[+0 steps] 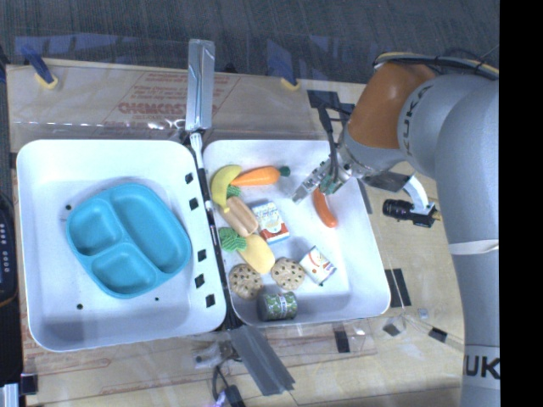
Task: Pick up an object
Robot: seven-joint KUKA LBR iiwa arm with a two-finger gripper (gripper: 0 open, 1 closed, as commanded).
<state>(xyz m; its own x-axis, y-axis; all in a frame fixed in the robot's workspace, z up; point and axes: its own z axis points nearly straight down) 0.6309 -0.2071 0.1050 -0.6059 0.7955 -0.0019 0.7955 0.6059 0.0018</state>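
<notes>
Gripper (321, 181): hangs over the upper right part of the right bin (361, 265), its tip just above the upper end of the red sausage (326, 209); whether anything sits between its tips, or how wide it stands, I cannot tell.
Likely target: the red sausage, lying alone on bare bin floor at a slant, well right of the hot dog (241, 215).
Neighbours, placed from the hot dog: banana (222, 182) just above-left; carrot (257, 176) above; small carton (269, 221) touching its right side; lemon (257, 253) below; two cookies (244, 280) further below; green can (277, 304) lowest; second small carton (317, 265) below-right.
Doing the step well, as I judge it: come straight down over the sausage's middle; turn the wrist so the jaws cross its short width, not its length; close only once low enough to get round it; lift slowly.
Left bin (51, 227): holds a blue divided tray (127, 237), far left of the hot dog.
Writing: red print on the sheet above the bins, too faint to read; "KU" on the arm (450, 125); carton labels unreadable.
</notes>
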